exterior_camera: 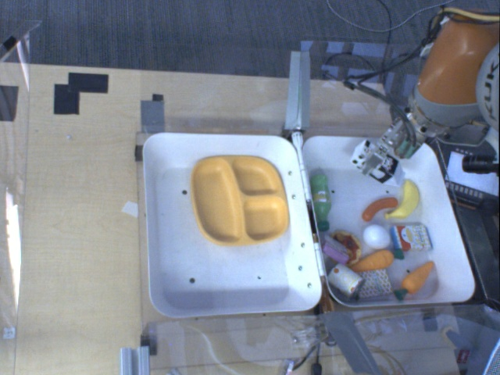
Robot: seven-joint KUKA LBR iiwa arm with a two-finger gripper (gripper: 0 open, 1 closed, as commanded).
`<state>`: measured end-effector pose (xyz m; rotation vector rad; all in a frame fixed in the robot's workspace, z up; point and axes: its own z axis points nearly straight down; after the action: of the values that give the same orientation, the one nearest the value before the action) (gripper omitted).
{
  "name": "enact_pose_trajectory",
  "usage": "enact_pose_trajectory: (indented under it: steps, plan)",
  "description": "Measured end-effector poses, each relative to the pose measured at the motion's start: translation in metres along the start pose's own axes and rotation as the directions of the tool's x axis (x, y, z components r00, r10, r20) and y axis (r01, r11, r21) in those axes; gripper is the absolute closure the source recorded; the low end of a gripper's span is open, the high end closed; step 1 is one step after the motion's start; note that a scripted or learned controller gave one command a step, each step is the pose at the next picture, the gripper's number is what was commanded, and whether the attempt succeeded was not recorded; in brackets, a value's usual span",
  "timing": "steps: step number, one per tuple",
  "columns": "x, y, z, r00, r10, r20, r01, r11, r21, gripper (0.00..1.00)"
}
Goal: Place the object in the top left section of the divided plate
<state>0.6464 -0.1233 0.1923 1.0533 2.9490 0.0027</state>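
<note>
1. We see the divided plate (238,198) in the left bin (168,287), well left of the jaws (373,161); no object lies in its sections, so the placing is not yet done.
2. The jaws hover over the right bin's (457,280) upper part; whether they are open or shut we cannot tell, and nothing shows between them.
3. Candidate objects lie below them: the green bottle (319,196) to the lower left, the sausage (380,207) and banana (405,200) just below, likely the nearest picks.
</note>
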Motion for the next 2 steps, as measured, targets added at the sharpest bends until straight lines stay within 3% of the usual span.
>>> enact_pose_trajectory:
  steps: [1, 2]
  plan:
    - [-0.036, -0.024, 0.029, 1.000, 0.007, 0.000, -0.007, 1.000, 0.000, 1.00]
    - [0.016, 0.002, 0.092, 0.995, -0.103, 0.000, 0.103, 0.995, -0.001, 1.00]
